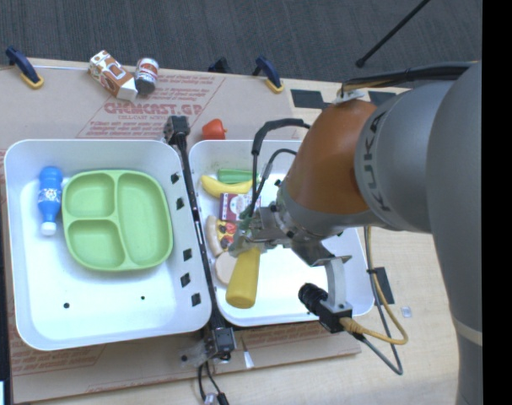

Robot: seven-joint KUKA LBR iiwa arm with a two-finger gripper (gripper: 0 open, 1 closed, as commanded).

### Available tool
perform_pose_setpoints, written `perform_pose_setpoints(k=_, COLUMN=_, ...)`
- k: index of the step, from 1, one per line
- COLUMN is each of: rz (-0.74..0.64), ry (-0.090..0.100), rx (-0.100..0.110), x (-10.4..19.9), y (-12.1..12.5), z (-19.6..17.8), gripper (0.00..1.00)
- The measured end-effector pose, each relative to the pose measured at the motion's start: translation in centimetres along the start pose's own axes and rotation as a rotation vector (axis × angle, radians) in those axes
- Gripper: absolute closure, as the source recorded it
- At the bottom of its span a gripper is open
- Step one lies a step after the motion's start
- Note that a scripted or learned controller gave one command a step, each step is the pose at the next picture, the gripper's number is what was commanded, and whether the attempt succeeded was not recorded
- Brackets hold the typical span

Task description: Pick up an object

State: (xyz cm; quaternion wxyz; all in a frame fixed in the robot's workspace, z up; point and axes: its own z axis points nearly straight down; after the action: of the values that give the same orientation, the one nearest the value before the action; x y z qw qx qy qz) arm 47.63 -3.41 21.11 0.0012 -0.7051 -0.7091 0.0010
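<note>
Two shallow white bins sit side by side on the surface [87, 116], which is covered by cardboard printed in red; we can make out something like "CHEMCAST GP" near the upper middle of the frame, the smaller lines being too blurred to read. In the left bin [36, 310] we see a green divided plate [118, 218] and, just beside it at the left, a blue and white bottle [50, 197] lying flat. The right bin [281, 306] holds a banana [218, 184], a green item [235, 175], a reddish packet [232, 209] and a yellow cylinder [243, 278] tilted toward the lower centre. The arm [382, 159], with "KUKA" lettered on its grey casing, reaches in from the right, and its end effector [254, 230] hangs just above the yellow cylinder's upper end; we cannot tell whether it grips anything. Above the bins, at upper left, lie a small carton [110, 72] and a small can [146, 74], their labels illegible.
</note>
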Motion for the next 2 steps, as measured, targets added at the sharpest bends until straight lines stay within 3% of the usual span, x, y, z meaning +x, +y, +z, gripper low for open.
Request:
perform_pose_setpoints(k=1, rz=-0.005, ry=0.000, rx=0.000, x=0.0, y=0.1, z=-1.0, gripper=1.00)
perform_pose_setpoints(k=2, rz=0.000, ry=0.000, rx=0.001, x=-4.7, y=-0.1, z=0.6, gripper=1.00)
